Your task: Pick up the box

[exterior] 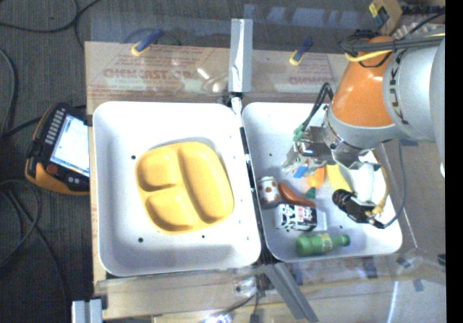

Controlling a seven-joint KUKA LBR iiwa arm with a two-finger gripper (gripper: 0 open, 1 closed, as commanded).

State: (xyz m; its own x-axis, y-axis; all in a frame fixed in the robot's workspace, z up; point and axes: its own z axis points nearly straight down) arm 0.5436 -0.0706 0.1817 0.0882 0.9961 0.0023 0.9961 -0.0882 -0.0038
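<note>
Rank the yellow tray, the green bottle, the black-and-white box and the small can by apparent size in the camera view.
1. Yellow tray, by far the largest.
2. Green bottle and black-and-white box: too alike to rank.
3. Small can, the smallest.

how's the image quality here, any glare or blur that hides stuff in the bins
In the camera view, lighting is even and soft with faint shadows; the yellow tray in the left bin is sharp. Glare washes over the clear sheet behind the bins. In the right bin, the box and green bottle read clearly, but the gripper area is cluttered and slightly soft.
</note>
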